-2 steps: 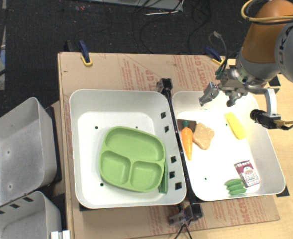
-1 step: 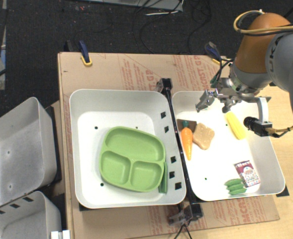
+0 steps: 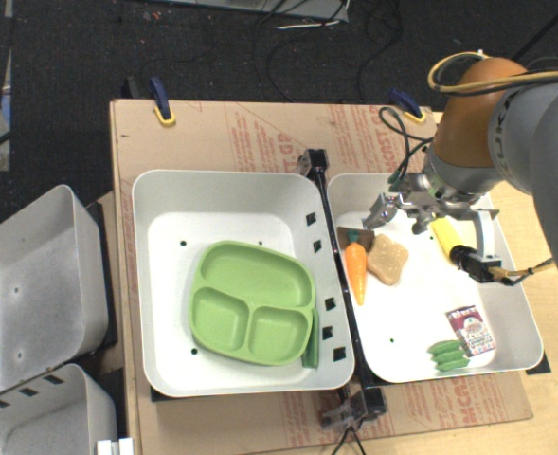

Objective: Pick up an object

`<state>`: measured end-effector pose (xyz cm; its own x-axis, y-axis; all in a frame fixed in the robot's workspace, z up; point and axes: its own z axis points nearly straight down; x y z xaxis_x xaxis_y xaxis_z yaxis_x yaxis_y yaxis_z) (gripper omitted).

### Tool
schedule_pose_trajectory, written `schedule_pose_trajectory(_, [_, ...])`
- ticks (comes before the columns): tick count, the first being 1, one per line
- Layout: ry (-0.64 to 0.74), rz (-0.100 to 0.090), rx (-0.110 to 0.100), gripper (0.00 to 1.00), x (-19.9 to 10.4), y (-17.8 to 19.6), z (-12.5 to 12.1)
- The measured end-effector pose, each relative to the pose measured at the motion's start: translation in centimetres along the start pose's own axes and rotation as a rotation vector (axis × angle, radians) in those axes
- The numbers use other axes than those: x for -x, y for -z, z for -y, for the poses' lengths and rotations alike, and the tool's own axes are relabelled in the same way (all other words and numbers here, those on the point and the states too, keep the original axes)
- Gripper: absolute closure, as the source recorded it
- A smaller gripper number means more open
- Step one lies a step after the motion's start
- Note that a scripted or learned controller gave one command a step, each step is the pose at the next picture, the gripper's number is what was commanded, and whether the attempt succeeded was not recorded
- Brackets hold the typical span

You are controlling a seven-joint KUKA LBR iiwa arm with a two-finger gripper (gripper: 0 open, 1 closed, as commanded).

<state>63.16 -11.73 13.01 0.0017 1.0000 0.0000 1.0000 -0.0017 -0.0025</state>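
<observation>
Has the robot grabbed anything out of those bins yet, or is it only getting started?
Nothing looks picked up yet. The gripper hangs over the right bin, just above the carrot and the tan block, which lie on the bin floor. Closing on one and lifting it is left.

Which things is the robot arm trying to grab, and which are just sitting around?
For the job, in the right white bin:
gripper
orange plastic carrot
tan toy bread slice
yellow banana-like toy
green pea pod
small printed packet

Just sitting around:
green three-part plastic tray
left white bin
</observation>
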Motion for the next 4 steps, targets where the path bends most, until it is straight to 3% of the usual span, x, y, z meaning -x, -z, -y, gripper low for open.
schedule_pose_trajectory(1, [0.000,0.001,0.005,1.00,0.0,1.3,-0.1])
schedule_pose_trajectory(4, [0.003,0.001,0.007,1.00,0.6,14.8,0.1])
